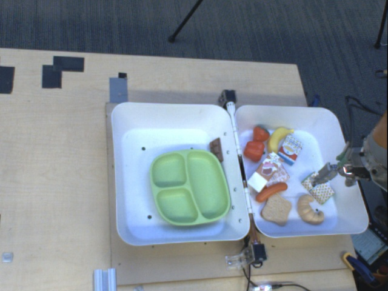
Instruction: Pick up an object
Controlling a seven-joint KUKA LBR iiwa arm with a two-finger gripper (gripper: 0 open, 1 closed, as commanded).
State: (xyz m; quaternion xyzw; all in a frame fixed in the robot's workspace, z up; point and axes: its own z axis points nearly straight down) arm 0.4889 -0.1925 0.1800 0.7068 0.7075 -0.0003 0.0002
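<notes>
The gripper (324, 176) hangs low over the right bin (345, 223), its fingers slightly apart above a patterned packet (321, 192); whether they grip it cannot be told. That bin also holds a croissant (310, 210), bread slice (277, 211), sausage (271, 191), banana (278, 137) and tomatoes (255, 148). The left bin (130, 180) holds a green divided plate (190, 187).

A green divided plate (190, 188) sits in the left bin (127, 162).
</notes>
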